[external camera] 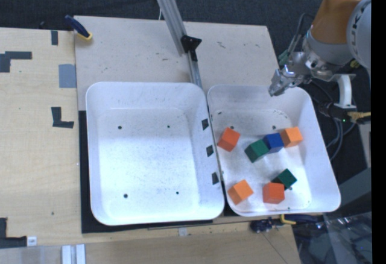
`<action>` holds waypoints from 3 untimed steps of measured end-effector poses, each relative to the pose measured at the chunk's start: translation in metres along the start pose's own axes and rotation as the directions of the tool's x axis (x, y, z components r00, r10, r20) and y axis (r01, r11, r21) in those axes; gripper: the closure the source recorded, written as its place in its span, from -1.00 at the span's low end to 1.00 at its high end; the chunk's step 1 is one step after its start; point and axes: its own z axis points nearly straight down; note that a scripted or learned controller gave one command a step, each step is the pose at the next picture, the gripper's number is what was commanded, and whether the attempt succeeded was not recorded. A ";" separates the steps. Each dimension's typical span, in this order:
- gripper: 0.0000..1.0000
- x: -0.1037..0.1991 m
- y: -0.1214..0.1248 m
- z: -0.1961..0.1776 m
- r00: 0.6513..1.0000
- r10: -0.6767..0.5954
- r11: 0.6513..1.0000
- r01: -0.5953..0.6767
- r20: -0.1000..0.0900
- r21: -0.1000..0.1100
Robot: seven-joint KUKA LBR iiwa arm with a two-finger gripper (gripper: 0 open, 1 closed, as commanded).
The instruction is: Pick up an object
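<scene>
Blocks are the things to choose from, and all seven lie in the right bin (318,136), in the lower right of the frame: an orange-red block (228,138) near the bin's left wall, a green block (257,150) touching a blue block (274,141), which in turn touches an orange block (292,136) to its right; lower down sit another orange block (240,191), a red-orange block (273,193), and a dark green block (285,178) just above and beside that one. The left bin (96,136) takes up the middle of the frame. The pincer (278,88) hangs at the upper right, above the far rim of the right bin, well apart from every block; nothing is between its tips, and at this size I cannot tell whether they are spread or pressed together. By my reading the task is at the approach step, with no grasp begun. The next move calls for travelling down-frame over the bin, settling on one block, and descending squarely onto it. The lone orange-red block by the left wall or the lower orange block look like the easier choices, since each stands free of neighbours, while the green, blue and orange row leaves little room for the tips to slip in. The pale surface (132,46) lies behind both bins.
</scene>
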 end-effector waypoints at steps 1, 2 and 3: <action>1.00 0.051 -0.017 -0.011 1.000 -0.003 1.000 0.003 -0.002 0.004; 1.00 0.112 -0.035 -0.015 1.000 -0.005 1.000 0.005 -0.003 0.004; 1.00 0.164 -0.053 -0.023 1.000 -0.005 1.000 0.005 -0.003 0.005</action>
